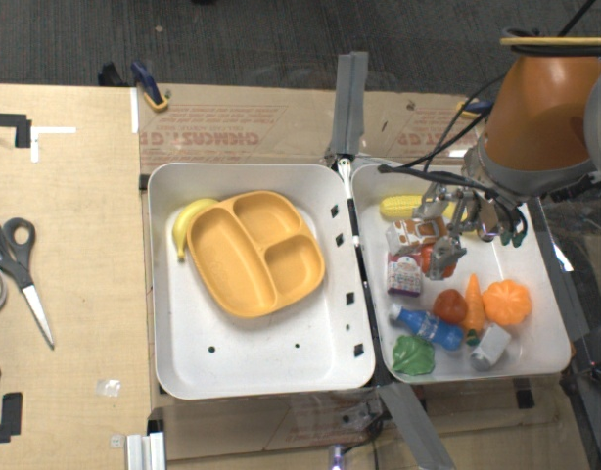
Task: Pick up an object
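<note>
**Ana:** Wooden bench [66, 292] on the left, dark carpet [281, 18] behind it, and two white bins side by side. Where does the arm [540, 116] stand?

**Ben:** It reaches in from the right, its orange band over the far right corner of the right bin [550, 355]. The gripper [455, 225] hangs low over that bin's far half.

**Ana:** Does it grasp anything?

**Ben:** That cannot be told; the metal parts and cables blur together, and nothing is plainly clamped.

**Ana:** What lies closest to it?

**Ben:** A small carton [406, 262] with red and white print sits just below and left of it, possibly touching. A yellow corn cob [400, 206] lies just to its left, at the bin's far wall.

**Ana:** And nearer the camera?

**Ben:** Below the gripper are a red tomato [450, 305], an orange carrot [474, 302] and an orange pumpkin [507, 302], close together. Further down lie a blue bottle [426, 327], a green pepper [413, 355] and a small white bottle [489, 346].

**Ana:** The other bin?

**Ben:** The left bin [183, 360], well to the gripper's left, holds a yellow divided plate [254, 253] with a banana [188, 221] tucked against its far-left rim.

**Ana:** Anything on the bench?

**Ben:** Scissors [24, 272], far to the left.
</note>
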Robot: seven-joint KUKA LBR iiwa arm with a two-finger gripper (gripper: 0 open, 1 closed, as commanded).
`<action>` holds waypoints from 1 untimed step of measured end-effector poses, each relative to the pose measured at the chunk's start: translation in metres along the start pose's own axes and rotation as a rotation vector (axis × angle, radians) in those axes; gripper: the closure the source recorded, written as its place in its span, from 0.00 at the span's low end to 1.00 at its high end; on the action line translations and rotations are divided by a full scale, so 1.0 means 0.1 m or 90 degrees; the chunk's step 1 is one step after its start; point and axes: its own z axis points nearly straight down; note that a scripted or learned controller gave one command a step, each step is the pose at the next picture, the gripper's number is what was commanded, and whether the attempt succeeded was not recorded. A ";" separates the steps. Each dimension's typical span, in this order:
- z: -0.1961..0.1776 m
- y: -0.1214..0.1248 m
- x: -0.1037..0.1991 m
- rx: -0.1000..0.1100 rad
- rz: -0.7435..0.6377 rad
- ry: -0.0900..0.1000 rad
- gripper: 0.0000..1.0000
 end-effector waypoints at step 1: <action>0.88 -0.38 0.24 0.003 -0.070 -0.011 1.00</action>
